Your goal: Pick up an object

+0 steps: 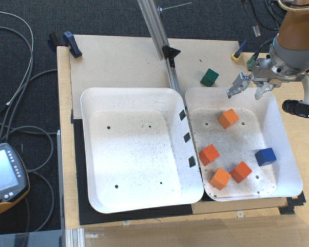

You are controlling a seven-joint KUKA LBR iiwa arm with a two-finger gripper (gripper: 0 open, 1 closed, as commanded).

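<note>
The right bin (282, 138) holds several orange cubes and a blue one. One orange cube (228, 119) lies toward the back, another (209, 154) near the divider, and two more (220, 178) (241, 171) sit near the front. The blue cube (265, 156) rests by the right wall. A green cube (209, 77) lies on the bench behind the bin. My gripper (250, 88) hovers over the bin's back edge, up and right of the rear orange cube, open, with nothing between its fingers.
The left bin (92, 112) sits beside the right one. A slanted metal bar (154, 24) runs down to the divider between the bins. Blue clamps (72, 42) (239, 50) mark the board's back corners. A handheld pendant (5, 174) and cables lie on the floor at left.
</note>
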